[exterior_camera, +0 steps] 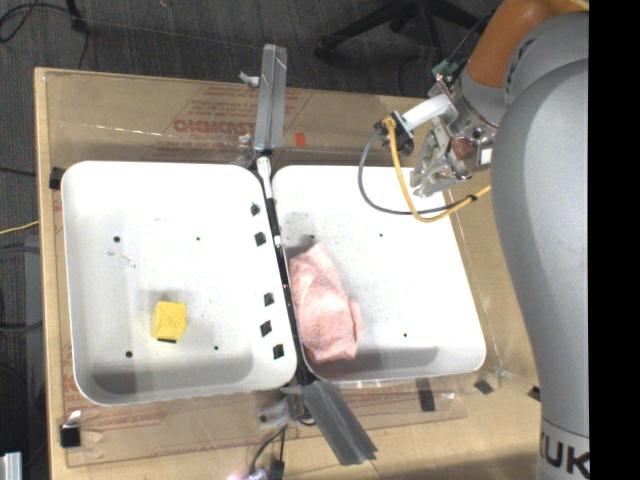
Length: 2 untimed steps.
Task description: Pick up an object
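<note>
Camera view looks down at a slant on the worktop [130, 98], a pale board bearing two shallow white bins side by side, joined along a middle divider. One grey arm [545, 168] with an orange band reaches in from the worktop's right edge and takes up most of that side; it seems parked high so that both bins stay open to sight before a pick is chosen.

Left bin [100, 198] sits toward the worktop's left edge, right bin [420, 268] toward its right edge. Each holds one object, so two candidates in all for the pick.

One pink cloth [322, 303], crumpled and soft, lies in the right bin pressed against the divider, running toward the bin's near edge. It is the nearer candidate to the arm, though it lies well apart from it.

One claw [440, 168] hangs over the far right corner of the right bin, a yellow cable looping beside it. It holds nothing that can be seen; how far it is open I cannot tell, as the parts are too small and cluttered.

One yellow block [168, 321] rests in the left bin toward its near left corner, alone on the floor of the bin and far from the claw.
</note>
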Tool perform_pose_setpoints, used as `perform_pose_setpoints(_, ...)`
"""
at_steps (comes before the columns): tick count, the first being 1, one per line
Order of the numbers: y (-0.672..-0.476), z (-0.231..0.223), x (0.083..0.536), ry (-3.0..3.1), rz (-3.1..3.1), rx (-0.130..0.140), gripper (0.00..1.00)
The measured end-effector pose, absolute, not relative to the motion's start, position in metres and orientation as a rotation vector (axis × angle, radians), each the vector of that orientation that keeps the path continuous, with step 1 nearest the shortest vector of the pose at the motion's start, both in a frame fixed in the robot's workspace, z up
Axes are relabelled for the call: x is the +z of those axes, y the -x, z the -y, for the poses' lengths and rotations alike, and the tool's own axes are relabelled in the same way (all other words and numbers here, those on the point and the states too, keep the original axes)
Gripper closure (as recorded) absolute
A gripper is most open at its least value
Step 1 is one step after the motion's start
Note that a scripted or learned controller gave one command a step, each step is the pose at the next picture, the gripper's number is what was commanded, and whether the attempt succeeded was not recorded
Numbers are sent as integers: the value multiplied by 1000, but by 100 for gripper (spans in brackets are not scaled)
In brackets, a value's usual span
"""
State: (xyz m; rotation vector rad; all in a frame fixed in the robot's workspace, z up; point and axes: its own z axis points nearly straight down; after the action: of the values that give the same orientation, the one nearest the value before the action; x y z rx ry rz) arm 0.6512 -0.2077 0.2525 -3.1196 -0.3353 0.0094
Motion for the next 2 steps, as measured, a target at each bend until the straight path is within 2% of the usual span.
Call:
perform_pose_setpoints(1,-644,210,282,3122,325,3,100)
perform_pose_setpoints(2,-652,210,331,3121,326,5,100)
